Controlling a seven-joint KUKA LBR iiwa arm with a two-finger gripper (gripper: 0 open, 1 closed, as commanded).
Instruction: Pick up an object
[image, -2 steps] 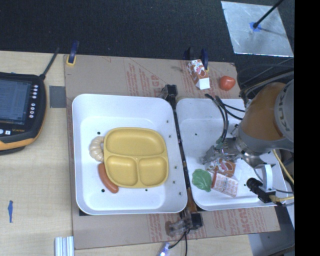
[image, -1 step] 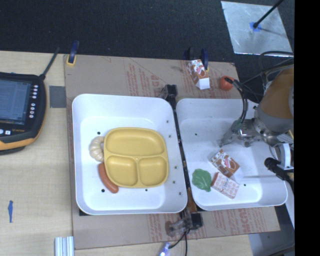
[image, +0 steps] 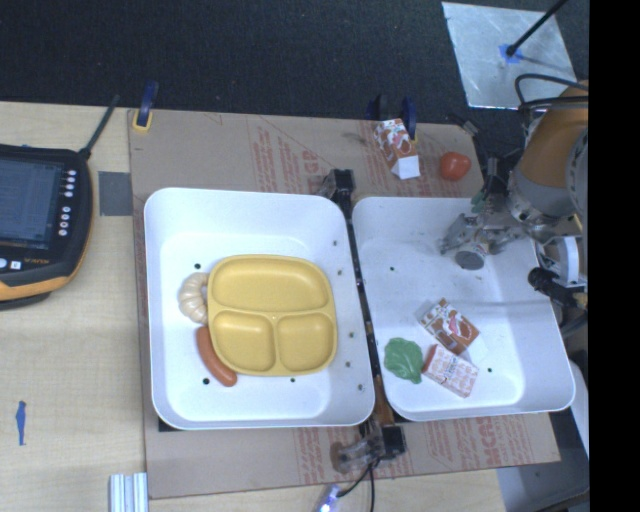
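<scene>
I see the hand (image: 470, 243) low in the right bin (image: 520, 395), near its far edge; I cannot tell its state. The objects lie well apart from it at the near side: green piece (image: 404, 359) and two packets (image: 448, 326) (image: 451, 371)

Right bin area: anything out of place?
Yes. A small carton and a red tomato sit on the cardboard behind the right bin, outside it. Inside, two packets and a green piece lie askew.
</scene>
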